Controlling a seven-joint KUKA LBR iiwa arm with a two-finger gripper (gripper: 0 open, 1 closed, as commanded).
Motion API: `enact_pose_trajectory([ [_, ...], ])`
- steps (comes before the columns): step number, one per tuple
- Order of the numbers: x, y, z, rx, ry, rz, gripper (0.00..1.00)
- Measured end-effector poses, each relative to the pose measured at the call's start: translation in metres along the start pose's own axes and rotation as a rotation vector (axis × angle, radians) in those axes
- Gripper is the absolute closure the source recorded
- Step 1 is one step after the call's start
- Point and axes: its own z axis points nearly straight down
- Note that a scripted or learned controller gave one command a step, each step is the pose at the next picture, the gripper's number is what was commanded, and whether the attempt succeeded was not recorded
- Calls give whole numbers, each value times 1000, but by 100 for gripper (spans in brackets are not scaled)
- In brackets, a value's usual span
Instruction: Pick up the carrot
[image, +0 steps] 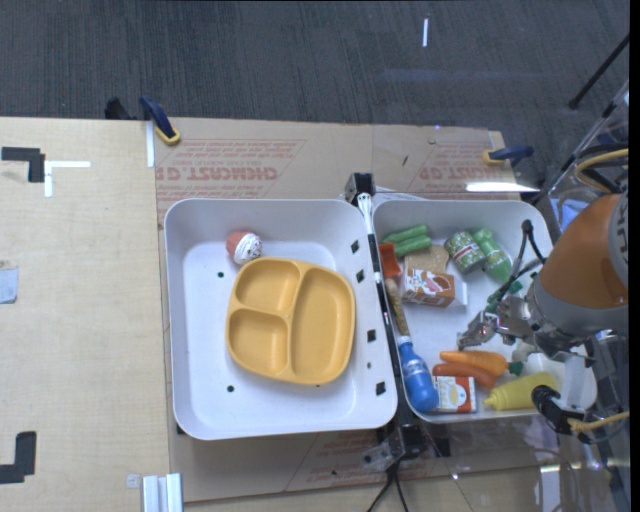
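White bins sit side by side on a cardboard-covered bench (250, 165), dark carpet (300, 50) beyond it; blue-and-yellow clamps (160, 120) pin the cardboard at the far edge. Left bin (190, 300) holds a yellow divided plate (292, 320) and a small round reddish-white item (243, 246) at its far corner. Right bin (455, 210) is crowded: green vegetables (408, 239), a green bunch (478, 250), a brown packet (428, 282), blue bottle (414, 375) along the left wall, red-and-white carton (455, 393), yellow squeeze bottle (520, 390). Arm (590, 270) comes in from the right, orange band over the bin's right rim. Gripper (487, 325) hangs low just above the carrot (474, 361), near its far side; cannot tell from this angle if it's spread or closed, and nothing visibly pinched. Carrot lies flat, near-front of the right bin, long axis roughly left-right, touching or nearly touching the carton and yellow bottle. Step in hand reads as final approach. Advice: centre over the carrot's thicker middle, straddle across its width, not along it, drop straight down. Tight neighbours on the near side, so a wide spread risks nudging the carton; keep the descent vertical.
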Motion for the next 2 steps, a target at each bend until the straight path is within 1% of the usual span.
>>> enact_pose_trajectory([
  [1,34,-20,0,1,1,-31,0],
  [2,10,-14,0,0,1,-300,0],
])
